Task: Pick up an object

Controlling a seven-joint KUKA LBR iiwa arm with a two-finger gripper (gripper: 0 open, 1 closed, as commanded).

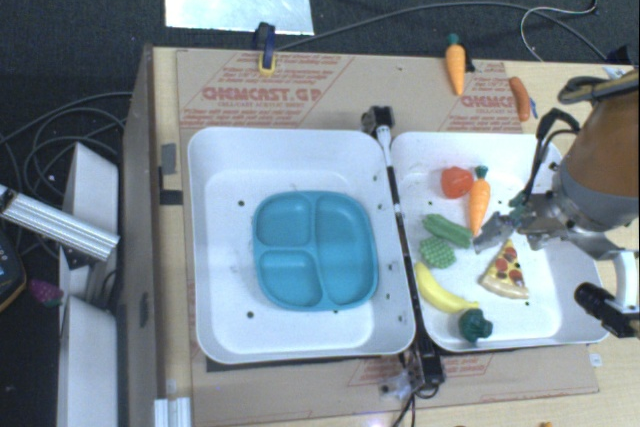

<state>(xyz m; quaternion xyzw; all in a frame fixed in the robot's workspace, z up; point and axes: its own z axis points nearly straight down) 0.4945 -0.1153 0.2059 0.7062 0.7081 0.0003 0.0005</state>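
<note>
The right bin (pixel 560 315) holds six toys: one tomato (pixel 456 182), one carrot (pixel 479 200), two green pieces (pixel 441 241), one banana (pixel 442 288) and one pizza slice (pixel 505 271). The pincer (pixel 497 233) hangs between carrot and pizza slice; whether it grips anything cannot be told. One blue plate (pixel 315 250) sits in the left bin (pixel 225 315). Two more carrots (pixel 456 65) lie on the desk (pixel 300 90).

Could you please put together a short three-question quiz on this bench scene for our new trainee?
1. True or false: the blue divided plate lies in the left bin.
2. Which toy lies nearest the gripper? A) banana B) pizza slice C) tomato
3. Fill in: two carrots lie outside the bins on the cardboard, while one carrot lies in the ____ bin.

Key: 1 true; 2 B; 3 right.
</note>
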